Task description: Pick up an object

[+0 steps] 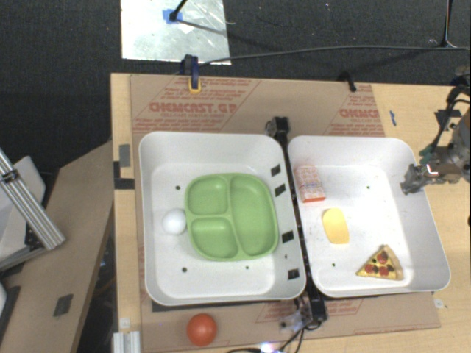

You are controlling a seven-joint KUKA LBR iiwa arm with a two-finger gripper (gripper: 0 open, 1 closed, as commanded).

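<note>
The right bin (412, 219) holds a small red-and-white packet (309, 183) near its left wall. A yellow block (335, 226) lies in the middle and a toy pizza slice (381, 263) at the front. My gripper (416, 176) hangs over the bin's right rim, well to the right of all three items and touching none of them. Nothing shows in its grasp. In the left bin (158, 271) a green divided plate (232, 215) lies in the middle, with a white ball (174, 222) against its left edge.
A red-orange ball (202, 329) rests on the cardboard in front of the left bin. Black clips line the seam between the bins (288, 219). A metal frame (26, 204) stands at the far left. A foil sheet (174, 19) lies behind the bench.
</note>
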